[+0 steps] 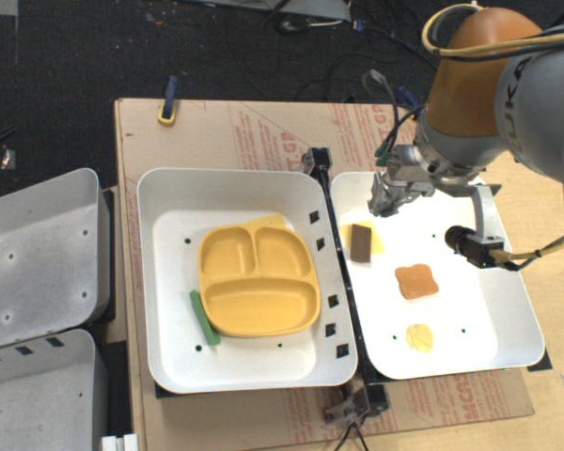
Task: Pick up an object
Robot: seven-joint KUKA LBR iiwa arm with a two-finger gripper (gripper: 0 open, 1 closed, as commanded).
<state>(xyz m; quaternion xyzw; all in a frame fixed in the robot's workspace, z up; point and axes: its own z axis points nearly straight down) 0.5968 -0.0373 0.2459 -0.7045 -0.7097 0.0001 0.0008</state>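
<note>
My gripper (387, 202) hangs over the back left part of the right bin (508, 332). Just in front of it and to its left lies a brown block (360, 241) on a pale yellow slice (373, 243). An orange toast-like piece (416, 281) rests mid-bin, and a small yellow piece (418, 337) lies nearer the front. Nothing shows between the fingers.
The left bin (160, 252) holds a yellow divided tray (258, 281) and a green stick (204, 318) along its left side. A black divider with clips runs between the bins. A grey lid lies at far left. A yellow-and-blue clamp (169, 101) sits on the bench's back edge.
</note>
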